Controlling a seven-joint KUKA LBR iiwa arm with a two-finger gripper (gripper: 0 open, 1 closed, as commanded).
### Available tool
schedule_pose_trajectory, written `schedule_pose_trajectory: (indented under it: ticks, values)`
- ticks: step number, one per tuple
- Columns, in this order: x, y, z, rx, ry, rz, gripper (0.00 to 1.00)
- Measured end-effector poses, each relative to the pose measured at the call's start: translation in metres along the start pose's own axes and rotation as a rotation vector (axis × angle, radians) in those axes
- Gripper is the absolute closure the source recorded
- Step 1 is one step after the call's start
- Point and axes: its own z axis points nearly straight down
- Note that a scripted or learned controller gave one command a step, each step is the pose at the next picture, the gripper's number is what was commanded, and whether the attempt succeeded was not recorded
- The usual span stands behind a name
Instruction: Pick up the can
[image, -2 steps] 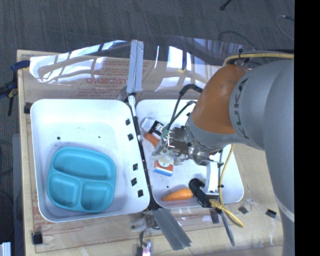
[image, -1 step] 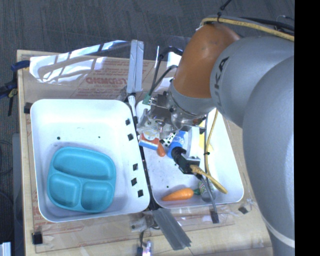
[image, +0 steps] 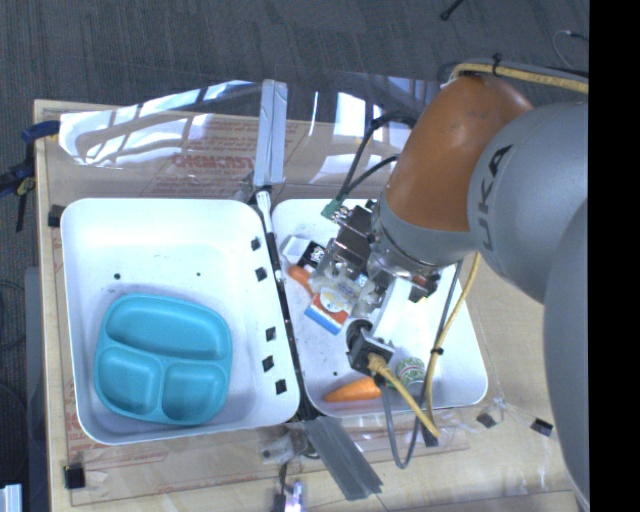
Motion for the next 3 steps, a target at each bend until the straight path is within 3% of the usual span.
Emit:
schedule_pose_trajectory:
  ticks: [3]
  values:
    - [0.006,-0.002,-0.027,0.007,-0.007,-0.035,1.00]
